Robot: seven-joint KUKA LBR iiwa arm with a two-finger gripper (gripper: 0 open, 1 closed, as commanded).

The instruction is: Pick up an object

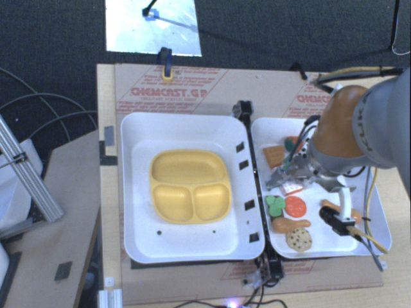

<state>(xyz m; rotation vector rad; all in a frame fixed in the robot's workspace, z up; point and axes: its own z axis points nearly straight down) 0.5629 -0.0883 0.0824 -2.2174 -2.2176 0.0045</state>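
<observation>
Floor: dark carpet [51,31].
Bench: tan printed board [192,85] bearing two white bins.
Left bin [138,236]: yellow three-compartment plastic tray [189,186].
Right bin [379,226]: toy food, including red tomato slice [295,206] and speckled cookie [298,239].
Gripper [286,175]: low over the food; grip state cannot be told.

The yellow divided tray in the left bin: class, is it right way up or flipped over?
Right way up. The yellow divided tray lies flat in the left bin with its three hollow compartments facing the camera.

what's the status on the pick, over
Gripper low in right bin, nothing seen held. Toy food loose: red slice, green piece, cookie. Yellow tray in left bin.
</observation>
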